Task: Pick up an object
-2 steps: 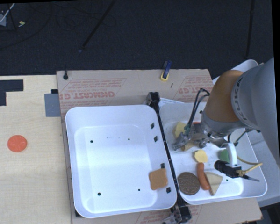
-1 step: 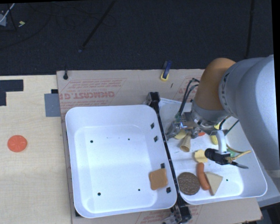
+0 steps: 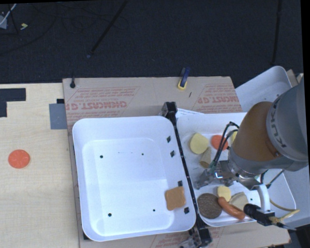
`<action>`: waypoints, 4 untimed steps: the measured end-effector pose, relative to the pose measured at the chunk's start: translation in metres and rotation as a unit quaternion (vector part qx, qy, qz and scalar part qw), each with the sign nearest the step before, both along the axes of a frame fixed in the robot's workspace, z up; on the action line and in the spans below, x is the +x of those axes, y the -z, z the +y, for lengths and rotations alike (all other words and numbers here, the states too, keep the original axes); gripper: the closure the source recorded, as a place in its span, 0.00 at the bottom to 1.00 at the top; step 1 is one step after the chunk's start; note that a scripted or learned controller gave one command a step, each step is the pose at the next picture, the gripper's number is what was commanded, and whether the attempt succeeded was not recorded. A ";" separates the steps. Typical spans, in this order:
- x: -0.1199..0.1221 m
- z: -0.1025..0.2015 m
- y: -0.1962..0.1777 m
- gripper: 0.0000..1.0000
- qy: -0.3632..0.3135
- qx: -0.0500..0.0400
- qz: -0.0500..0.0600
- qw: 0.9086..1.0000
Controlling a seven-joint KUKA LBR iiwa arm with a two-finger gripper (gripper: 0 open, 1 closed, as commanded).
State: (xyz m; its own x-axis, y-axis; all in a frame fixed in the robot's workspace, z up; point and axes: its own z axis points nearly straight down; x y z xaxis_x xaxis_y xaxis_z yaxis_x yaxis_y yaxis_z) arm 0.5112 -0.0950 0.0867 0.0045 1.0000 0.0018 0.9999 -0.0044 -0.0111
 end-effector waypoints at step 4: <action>0.134 0.116 -0.293 0.00 -0.007 0.001 -0.013 1.000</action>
State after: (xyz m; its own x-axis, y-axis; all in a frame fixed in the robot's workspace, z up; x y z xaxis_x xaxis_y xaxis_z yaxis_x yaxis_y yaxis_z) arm 0.6454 0.0213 0.3793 -0.0092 1.0000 0.0031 0.9998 0.0091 0.0159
